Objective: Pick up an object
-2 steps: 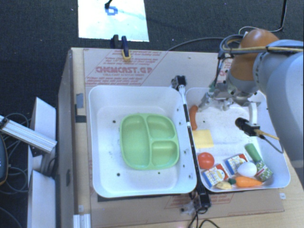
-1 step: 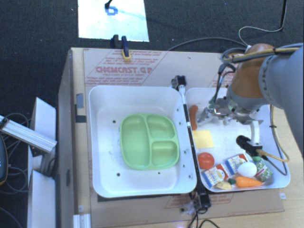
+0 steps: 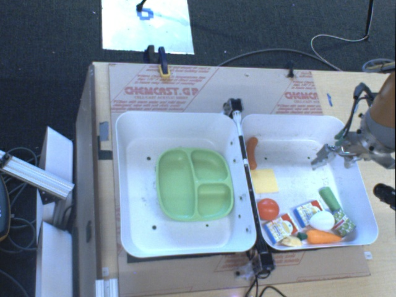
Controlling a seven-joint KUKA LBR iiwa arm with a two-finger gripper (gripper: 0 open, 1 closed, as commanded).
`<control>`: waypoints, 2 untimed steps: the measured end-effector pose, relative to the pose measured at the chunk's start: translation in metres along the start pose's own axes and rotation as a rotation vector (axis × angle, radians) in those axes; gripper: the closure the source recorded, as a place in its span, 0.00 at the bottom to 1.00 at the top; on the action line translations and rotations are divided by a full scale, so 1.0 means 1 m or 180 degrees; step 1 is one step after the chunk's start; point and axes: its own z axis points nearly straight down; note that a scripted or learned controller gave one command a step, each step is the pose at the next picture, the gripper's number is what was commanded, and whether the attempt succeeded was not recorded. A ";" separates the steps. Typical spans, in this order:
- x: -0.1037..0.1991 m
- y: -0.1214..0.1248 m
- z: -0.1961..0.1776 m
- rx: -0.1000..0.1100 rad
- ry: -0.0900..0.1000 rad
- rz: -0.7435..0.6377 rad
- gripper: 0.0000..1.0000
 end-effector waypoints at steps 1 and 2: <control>0.045 0.022 0.107 0.0005 0.0007 -0.0009 0.00; 0.044 0.022 0.096 0.0000 0.0006 -0.0011 1.00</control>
